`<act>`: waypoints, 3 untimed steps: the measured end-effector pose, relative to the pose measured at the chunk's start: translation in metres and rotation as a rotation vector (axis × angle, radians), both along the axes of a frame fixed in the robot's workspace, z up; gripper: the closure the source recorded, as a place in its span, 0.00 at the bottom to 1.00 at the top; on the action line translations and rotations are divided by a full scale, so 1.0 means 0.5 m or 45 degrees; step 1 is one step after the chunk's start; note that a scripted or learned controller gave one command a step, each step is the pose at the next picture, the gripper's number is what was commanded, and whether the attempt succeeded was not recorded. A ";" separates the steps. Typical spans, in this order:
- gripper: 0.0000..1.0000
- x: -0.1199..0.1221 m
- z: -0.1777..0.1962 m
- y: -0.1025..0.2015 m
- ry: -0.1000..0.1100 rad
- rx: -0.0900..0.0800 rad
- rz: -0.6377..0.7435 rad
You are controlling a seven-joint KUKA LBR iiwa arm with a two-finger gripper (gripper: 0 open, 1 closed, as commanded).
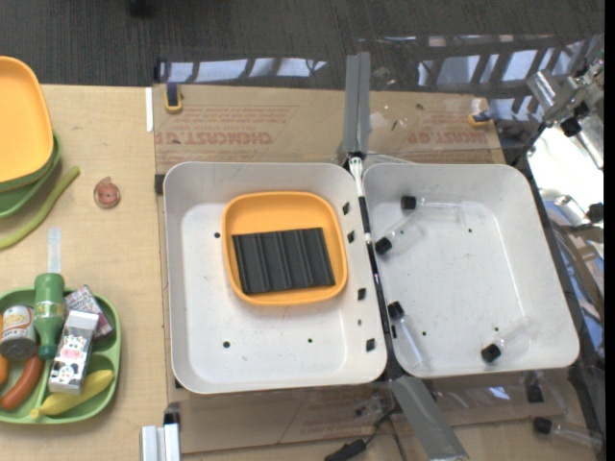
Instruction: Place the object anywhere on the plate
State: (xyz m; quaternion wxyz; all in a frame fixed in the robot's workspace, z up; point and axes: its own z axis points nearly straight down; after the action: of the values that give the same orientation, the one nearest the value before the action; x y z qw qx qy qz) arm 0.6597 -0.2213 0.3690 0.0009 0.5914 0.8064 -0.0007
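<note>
At far right the arm hangs beyond the bins; end effector state unclear.

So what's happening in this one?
Nothing is being handled right now. A dark ribbed rectangular object already lies on the orange plate inside the left bin. The right bin holds a few clear tubes with black caps near its corners. Part of the arm sits at the upper right, away from both bins.

Stacked plates cut off at left edge — perhaps two.
</note>
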 end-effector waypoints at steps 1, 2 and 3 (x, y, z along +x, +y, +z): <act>1.00 0.000 0.144 0.000 0.000 0.000 0.268; 0.00 0.001 0.145 0.000 -0.001 0.000 0.268; 0.00 -0.085 0.146 -0.003 0.000 0.001 0.614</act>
State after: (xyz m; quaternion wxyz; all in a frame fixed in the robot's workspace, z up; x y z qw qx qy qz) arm 0.6173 -0.2226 0.4418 0.0007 0.3816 0.9243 -0.0003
